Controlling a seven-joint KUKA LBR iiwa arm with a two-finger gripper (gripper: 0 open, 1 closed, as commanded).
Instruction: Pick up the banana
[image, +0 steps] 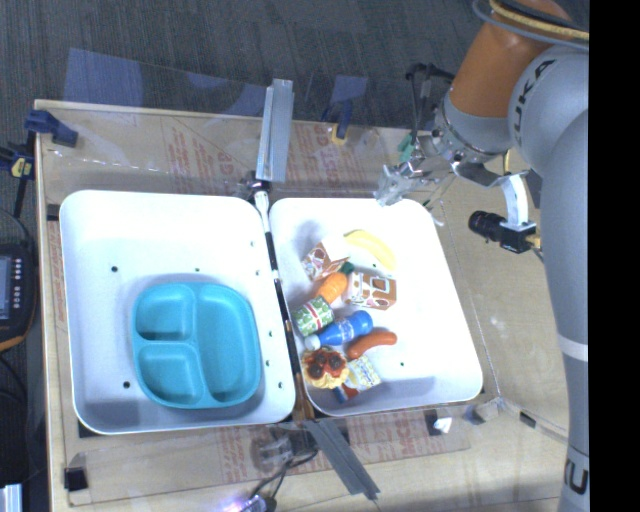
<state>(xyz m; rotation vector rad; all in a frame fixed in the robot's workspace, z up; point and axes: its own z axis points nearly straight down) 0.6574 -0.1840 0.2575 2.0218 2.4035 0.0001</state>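
**Banana pick: approach stage**

Nearest the camera we note the counter (400, 455), which carries two white bins side by side. The left bin (90, 230) holds a blue tray (195, 345) with three compartments. The right bin (440, 330) holds a cluster of toy foods: a sausage (370, 343), a blue bottle (350, 327), a carrot (330, 288) and small cartons (372, 289), packed close along the bin's left half.

The banana (370, 247) lies at the far end of that cluster, touching the cartons, its far side open to approach.

Farther back, the jaws (408, 182) hang above the right bin's far rim, just beyond the banana and apart from it. We cannot tell whether they are open or closed; nothing is visible between them. We judge the pick not yet begun: the arm (520, 90) is placed for a descent toward the banana's free side.
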